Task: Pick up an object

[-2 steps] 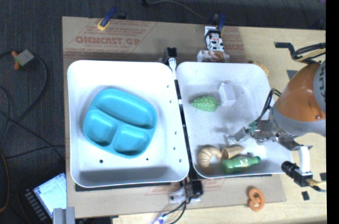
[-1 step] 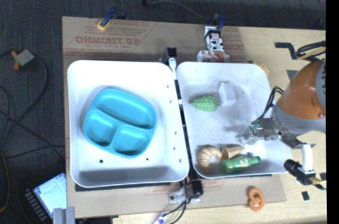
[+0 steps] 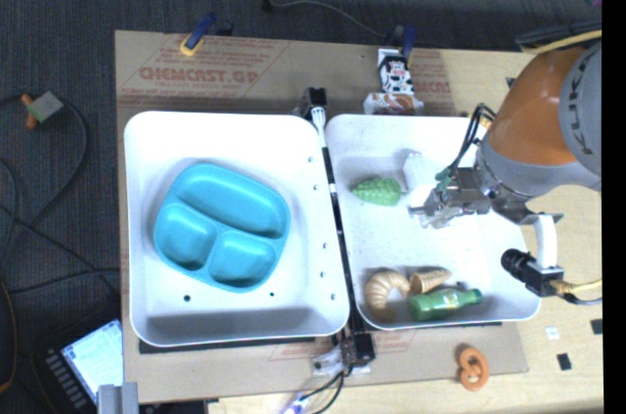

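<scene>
Tool (image 3: 433,209) sits low over the middle of the right bin (image 3: 509,251), at the end of the arm (image 3: 548,123) reaching in from my right. I cannot tell from this slanted overhead view how it is set, and I see nothing clearly carried by it, so I judge the pick not yet made. A pale white object (image 3: 412,169) lies just up and left of the tool, near it; whether they touch I cannot say. A green leafy piece (image 3: 378,192) rests further left, close to the bin's left wall. Along the near wall lie a tan shell-like thing (image 3: 386,290), a cone-like piece (image 3: 428,281) and a green bottle (image 3: 445,302), bunched together. The left bin (image 3: 147,304) holds a blue divided tray (image 3: 221,224). Closing on something and lifting it clear both remain, by my reading.
</scene>
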Controlling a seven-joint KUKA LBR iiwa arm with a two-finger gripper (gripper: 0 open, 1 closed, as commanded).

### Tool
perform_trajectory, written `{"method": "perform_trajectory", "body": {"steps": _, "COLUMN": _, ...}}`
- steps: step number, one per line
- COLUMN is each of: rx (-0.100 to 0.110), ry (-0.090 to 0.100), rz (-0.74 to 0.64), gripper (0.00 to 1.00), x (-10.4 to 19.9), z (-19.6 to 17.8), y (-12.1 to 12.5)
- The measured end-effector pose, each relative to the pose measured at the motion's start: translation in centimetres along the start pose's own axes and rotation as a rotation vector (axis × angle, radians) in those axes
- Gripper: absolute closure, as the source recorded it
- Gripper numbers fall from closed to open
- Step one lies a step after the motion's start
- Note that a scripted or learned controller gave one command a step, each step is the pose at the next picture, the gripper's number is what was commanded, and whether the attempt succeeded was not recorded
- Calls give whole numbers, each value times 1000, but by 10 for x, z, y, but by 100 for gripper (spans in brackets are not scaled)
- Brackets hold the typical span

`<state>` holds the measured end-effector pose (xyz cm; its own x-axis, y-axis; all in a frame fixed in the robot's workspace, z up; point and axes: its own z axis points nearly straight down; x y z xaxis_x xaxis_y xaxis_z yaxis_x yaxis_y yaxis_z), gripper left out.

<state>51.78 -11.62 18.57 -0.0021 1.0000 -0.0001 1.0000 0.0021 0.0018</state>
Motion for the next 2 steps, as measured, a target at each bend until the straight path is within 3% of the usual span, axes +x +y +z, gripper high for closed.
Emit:
{"method": "perform_trajectory", "body": {"steps": 1, "rx": 3, "ry": -2, "rz": 3, "gripper": 100, "x": -56, "z": -2, "y": -34}}
{"method": "perform_trajectory", "body": {"steps": 2, "rx": 1, "ry": 0, "rz": 1, "gripper": 100, "x": -14, "z": -29, "y": 21}}
